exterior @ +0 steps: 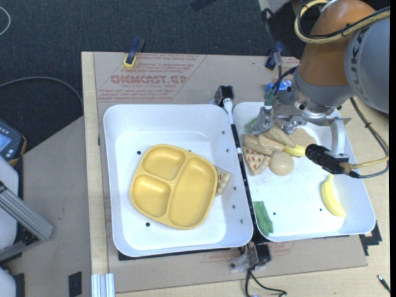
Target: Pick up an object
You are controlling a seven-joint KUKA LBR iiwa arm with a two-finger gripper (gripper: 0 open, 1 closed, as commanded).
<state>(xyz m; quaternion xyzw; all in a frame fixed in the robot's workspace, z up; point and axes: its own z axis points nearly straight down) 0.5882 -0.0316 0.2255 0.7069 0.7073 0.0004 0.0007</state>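
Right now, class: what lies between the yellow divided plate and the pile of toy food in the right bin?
In the camera view, between the yellow plate and the food pile lie a waffle-like piece at the plate's edge and the two bins' adjoining rims.

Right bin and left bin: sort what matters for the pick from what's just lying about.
Belongs to the job:
gripper
bread pieces
round roll
waffle wedge
banana
green strip

Lying about:
yellow divided plate
blue-yellow clamp
cardboard sheet

Two white bins (117,166) sit side by side. The left bin holds one yellow divided plate (173,185) and one cracker (223,179). The right bin (359,218) holds one banana (333,198), one green piece (262,216), one round bun (281,164).
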